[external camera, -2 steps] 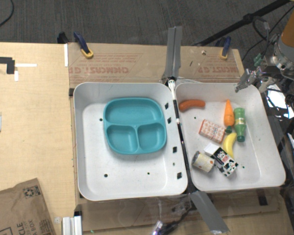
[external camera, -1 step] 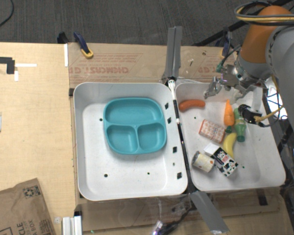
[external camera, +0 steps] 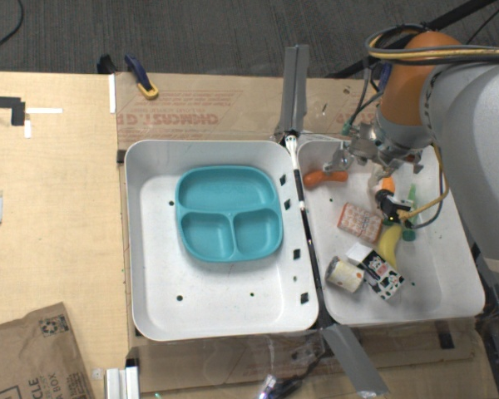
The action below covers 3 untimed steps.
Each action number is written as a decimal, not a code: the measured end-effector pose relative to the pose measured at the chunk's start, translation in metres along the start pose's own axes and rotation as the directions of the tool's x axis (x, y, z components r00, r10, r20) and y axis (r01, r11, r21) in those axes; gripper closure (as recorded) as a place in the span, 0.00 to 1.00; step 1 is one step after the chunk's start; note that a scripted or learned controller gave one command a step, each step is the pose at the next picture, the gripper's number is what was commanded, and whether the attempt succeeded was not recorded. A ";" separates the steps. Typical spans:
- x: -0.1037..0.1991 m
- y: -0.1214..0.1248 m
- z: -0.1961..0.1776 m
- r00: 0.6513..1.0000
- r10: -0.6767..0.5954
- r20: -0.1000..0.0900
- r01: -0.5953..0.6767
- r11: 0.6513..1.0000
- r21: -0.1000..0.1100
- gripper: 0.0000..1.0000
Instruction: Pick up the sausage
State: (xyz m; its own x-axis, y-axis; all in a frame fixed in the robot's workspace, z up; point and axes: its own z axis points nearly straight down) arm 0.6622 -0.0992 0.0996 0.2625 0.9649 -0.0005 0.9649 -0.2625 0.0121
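In the right bin (external camera: 449,298), at its far left corner, the sausage (external camera: 323,175) lay flat on the white floor, an orange-red piece close beside the divider between the two bins. The gripper (external camera: 347,158) stood directly over the sausage's right end, its metal fingertips (external camera: 342,165) at or just above it; whether they were spread or closed, and whether they touched the sausage, could not be determined from this angle. The grey arm (external camera: 474,131) with its orange band (external camera: 416,77) entered from the right and covered the bin's far right portion. Elsewhere in that bin were a pink patterned packet (external camera: 358,220), a banana (external camera: 388,243), a small cream-coloured can on its side (external camera: 344,274) and a black-and-white carton (external camera: 382,274), all grouped near the centre, apart from the sausage. The left bin (external camera: 150,298) contained a teal sectioned plate (external camera: 230,213), upright and level.
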 end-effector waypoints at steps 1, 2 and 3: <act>-0.004 -0.004 -0.037 0.997 -0.072 0.001 0.072 0.997 0.013 0.00; -0.088 0.012 -0.029 0.999 0.042 0.002 -0.042 0.999 0.013 0.00; -0.022 -0.015 -0.024 0.977 0.212 0.003 -0.212 0.977 0.015 0.00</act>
State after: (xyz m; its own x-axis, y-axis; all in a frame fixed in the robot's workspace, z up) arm 0.6414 -0.1162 0.1238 0.4611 0.8873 -0.0011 0.8873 -0.4611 -0.0027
